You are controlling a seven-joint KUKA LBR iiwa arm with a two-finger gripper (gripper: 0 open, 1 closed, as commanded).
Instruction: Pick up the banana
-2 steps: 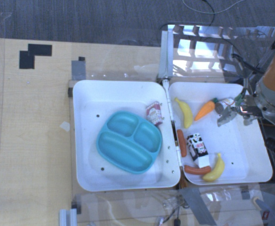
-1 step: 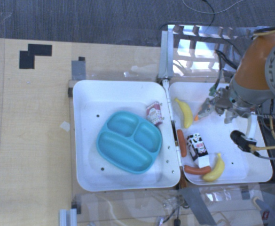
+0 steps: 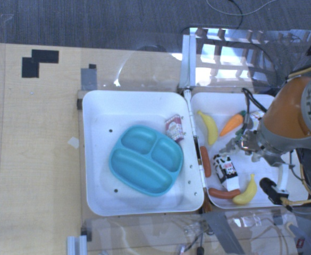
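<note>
— Where is the banana lying?

— It is lying in the right bin, near that bin's left wall and toward the back, curving lengthwise. A second banana is sitting at the front of the same bin, just beside a sausage.

— What is crowding around the back one?

— A carrot is lying just to its right, tilted, apart from it. Nearer the front, a red sausage is lying along the left wall, and a small black-and-white carton is sitting near the middle of the bin.

— And the pincer?

— The pincer is hanging over the middle of the right bin, between the carrot and the carton, to the right of the back banana and not touching it. Whether it is clenched or released, I cannot tell; the wrist is blocking the tips.

— Anything in the other bin?

— The left bin is holding a blue divided plate and a small red packet leaning by the shared wall. Both bins are sitting on the wooden desk.
</note>
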